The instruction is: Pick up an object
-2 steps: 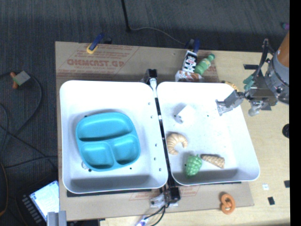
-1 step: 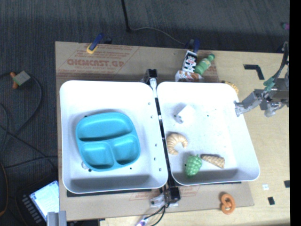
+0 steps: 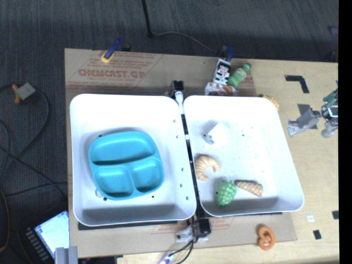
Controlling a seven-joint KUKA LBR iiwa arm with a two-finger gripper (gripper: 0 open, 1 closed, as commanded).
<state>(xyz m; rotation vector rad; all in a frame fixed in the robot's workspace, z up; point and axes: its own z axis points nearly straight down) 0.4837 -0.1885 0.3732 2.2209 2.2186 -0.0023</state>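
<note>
The gripper (image 3: pixel 314 121) sits at the right edge, partly cut off and too small to tell its state. It hovers over the worktop (image 3: pixel 319 169), outside the right bin (image 3: pixel 286 164). In that bin lie a croissant (image 3: pixel 205 166), white block (image 3: pixel 216 132), green toy (image 3: pixel 225 193) and cone (image 3: pixel 249 187).

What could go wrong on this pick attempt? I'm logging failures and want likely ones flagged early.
1. The croissant, green toy and cone lie close together in the right bin; the pincer, now outside the bin's right wall, may nudge a neighbour or grab two.
2. The croissant lies near the bin's left wall, leaving little finger room.
3. The white block blends with the white floor and could be missed.
</note>
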